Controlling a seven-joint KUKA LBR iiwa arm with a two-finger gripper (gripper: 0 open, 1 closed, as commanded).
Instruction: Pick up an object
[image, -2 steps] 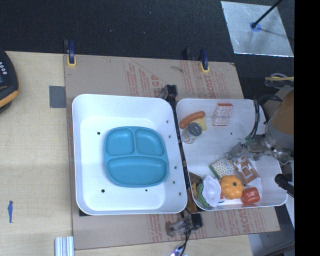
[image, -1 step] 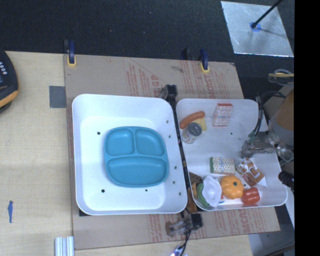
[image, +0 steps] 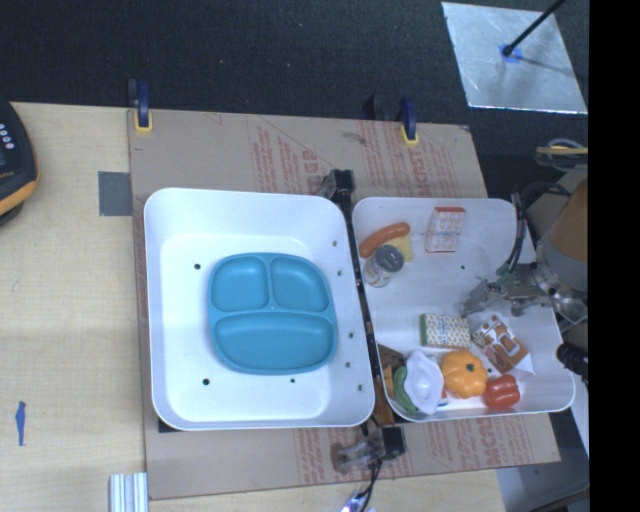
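The gripper (image: 492, 296) hangs low over the right bin (image: 480, 215), near its 3 o'clock side, with the arm (image: 565, 240) coming in from the right edge. Its metal tips point toward 9 o'clock; whether they are parted or closed cannot be told at this size, and nothing is seen between them.

Just at 6 o'clock from the tips lies a small brown-and-white packet (image: 500, 342), the closest candidate. At 8 o'clock sits a green patterned packet (image: 445, 329). Further toward 6 o'clock, an orange pumpkin-shaped toy (image: 464, 372) touches a red toy (image: 502, 392) and a crumpled white piece (image: 424, 380) over a green item. Well apart at 10 o'clock are a hot-dog toy (image: 385, 238) and a small jar (image: 382, 264), with a white-and-red packet (image: 445, 228) at 11 o'clock.

The left bin (image: 170, 300) holds a blue divided plate (image: 272, 312).

Judged from this, the approach step is in hand. To do it well, the arm should centre over one isolated item, probably the brown-and-white packet, square up across its narrow side, and descend straight, avoiding the crowded cluster at 6 o'clock.
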